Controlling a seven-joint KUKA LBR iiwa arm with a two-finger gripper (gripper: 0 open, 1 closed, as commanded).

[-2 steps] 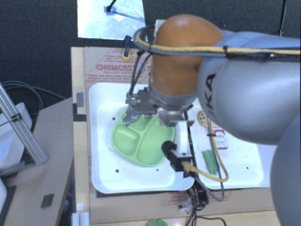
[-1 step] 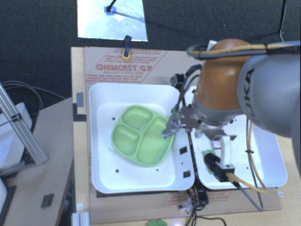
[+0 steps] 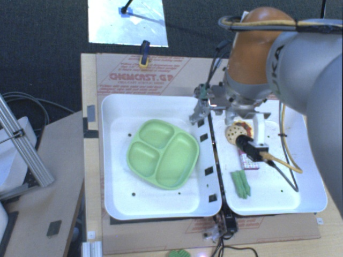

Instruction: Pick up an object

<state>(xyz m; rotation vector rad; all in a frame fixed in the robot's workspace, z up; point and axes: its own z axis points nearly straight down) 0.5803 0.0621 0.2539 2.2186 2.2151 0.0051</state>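
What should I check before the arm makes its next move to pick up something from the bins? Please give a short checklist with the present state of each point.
1. Gripper is over a bin: ok, it is above the right bin, near the divider.
2. A target lies near the gripper: ok, a round tan piece and a pink packet are just beside it.
3. Something is between the fingers: cannot tell, the wrist hides them.
4. Green sticks are away from the gripper: ok, they lie apart, nearer the front edge.
5. Green plate is out of the path: ok, it sits in the left bin.
6. Yellow cable is clear of the targets: not ok, it runs close past the pink packet.
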